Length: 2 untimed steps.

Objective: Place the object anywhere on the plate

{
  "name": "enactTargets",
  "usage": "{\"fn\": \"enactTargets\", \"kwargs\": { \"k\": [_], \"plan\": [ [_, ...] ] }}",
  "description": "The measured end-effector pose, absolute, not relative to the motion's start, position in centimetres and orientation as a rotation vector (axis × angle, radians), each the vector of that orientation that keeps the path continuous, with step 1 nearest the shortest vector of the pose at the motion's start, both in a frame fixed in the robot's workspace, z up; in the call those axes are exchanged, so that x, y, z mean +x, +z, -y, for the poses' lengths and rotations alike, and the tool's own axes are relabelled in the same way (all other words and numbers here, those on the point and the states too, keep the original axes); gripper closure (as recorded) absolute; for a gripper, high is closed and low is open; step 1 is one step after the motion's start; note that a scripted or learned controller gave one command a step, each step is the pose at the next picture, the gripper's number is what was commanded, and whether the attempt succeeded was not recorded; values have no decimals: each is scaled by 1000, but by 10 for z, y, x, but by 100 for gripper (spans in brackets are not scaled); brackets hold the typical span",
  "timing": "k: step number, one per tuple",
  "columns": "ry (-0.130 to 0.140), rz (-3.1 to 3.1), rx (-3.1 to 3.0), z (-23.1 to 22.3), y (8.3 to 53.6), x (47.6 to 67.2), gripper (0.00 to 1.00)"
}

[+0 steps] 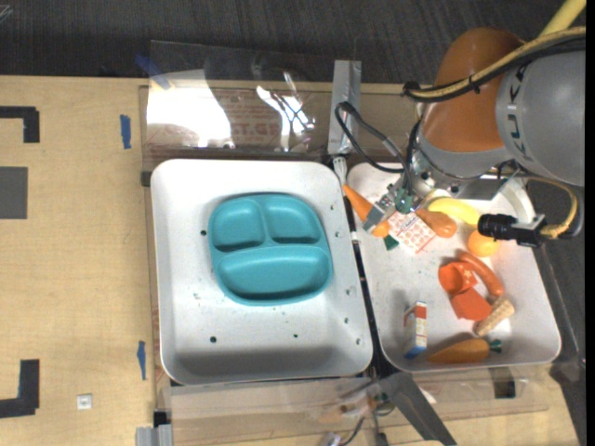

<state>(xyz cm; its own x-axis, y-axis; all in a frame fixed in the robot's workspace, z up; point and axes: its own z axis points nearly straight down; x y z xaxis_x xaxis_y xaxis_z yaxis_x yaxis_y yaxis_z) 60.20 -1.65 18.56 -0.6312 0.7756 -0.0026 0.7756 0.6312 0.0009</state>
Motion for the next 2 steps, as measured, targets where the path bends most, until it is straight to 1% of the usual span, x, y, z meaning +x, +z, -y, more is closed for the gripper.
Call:
{"fn": "enactTargets", "kwargs": {
  "k": [1, 2],
  "plan": [
    [5, -2926, 1139, -53, 186, 548, 100],
    [3, -2925, 1142, -52, 185, 548, 0]
  ]
}}
